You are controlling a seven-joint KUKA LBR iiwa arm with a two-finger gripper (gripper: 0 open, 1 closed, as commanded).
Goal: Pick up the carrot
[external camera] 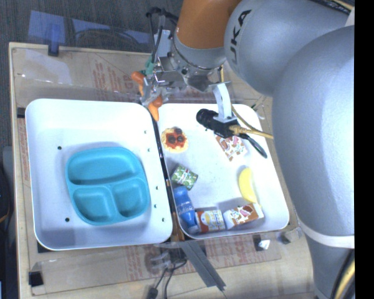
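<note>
The carrot [153, 109] is a small orange piece at the back, where the two bins meet. Its lower end pokes out below the gripper and another orange tip shows at the upper left. My gripper [149, 91] hangs over the back rim of the bins, shut on the carrot's middle and hiding that part. The carrot looks lifted slightly above the rim.
The left bin [43, 123] holds a blue divided tray [106, 182]. In the right bin [271, 185] lie a round pizza toy [174, 139], a green packet [184, 177], a blue bottle [184, 207], a yellow banana [247, 184] and small cartons [227, 217]. The arm looms over the right side.
</note>
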